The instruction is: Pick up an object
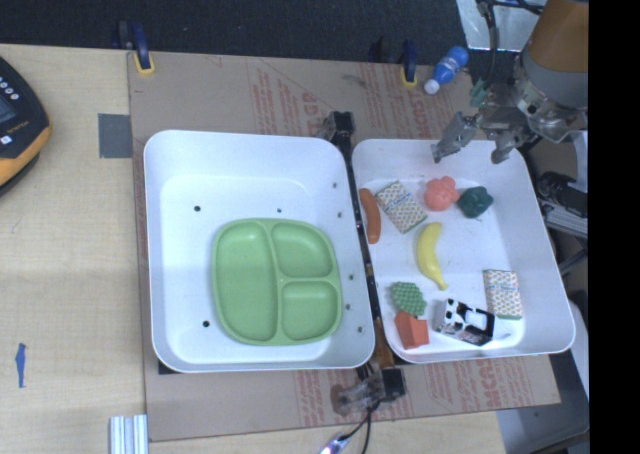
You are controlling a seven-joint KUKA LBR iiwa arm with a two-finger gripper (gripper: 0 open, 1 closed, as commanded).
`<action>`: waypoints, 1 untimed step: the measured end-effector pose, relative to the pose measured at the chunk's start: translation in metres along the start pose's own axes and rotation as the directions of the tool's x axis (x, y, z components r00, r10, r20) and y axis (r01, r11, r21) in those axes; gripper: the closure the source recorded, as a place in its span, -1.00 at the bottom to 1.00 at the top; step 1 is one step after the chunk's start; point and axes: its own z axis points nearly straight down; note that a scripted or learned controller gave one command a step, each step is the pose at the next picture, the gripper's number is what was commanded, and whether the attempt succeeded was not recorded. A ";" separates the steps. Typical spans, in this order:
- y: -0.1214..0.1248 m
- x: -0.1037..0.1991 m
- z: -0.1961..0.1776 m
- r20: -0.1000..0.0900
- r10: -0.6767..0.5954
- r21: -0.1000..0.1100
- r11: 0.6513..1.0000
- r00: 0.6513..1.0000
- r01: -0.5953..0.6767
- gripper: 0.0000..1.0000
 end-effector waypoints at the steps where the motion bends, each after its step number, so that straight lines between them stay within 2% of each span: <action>1: -0.046 -0.046 0.113 0.000 0.002 0.002 1.000 1.000 -0.002 -1.00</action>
